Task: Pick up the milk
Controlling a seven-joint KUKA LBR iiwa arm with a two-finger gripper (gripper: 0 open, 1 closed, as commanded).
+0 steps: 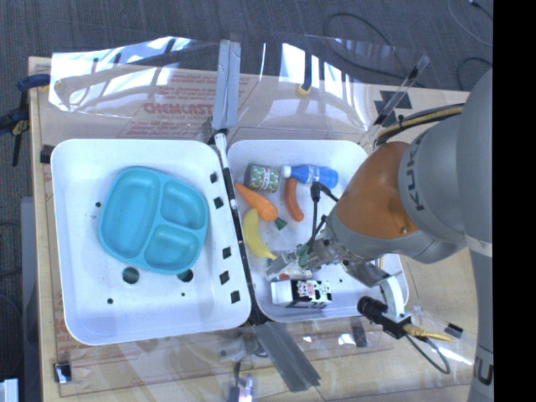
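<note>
Near the right bin's front wall lies the white, black-patterned milk (301, 291); finger state unclear.

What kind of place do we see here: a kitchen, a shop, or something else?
Most likely a robotics lab bench, not a kitchen. A grey and orange arm reaches over two white bins, loose cables lie about, and the food, such as a banana and carrots, looks like toys.

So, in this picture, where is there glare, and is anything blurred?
In the camera view, glare streaks the clear plastic sheet behind the bins; the blue tray is sharp and evenly lit; the gripper near the milk looks soft, small detail lost.
</note>
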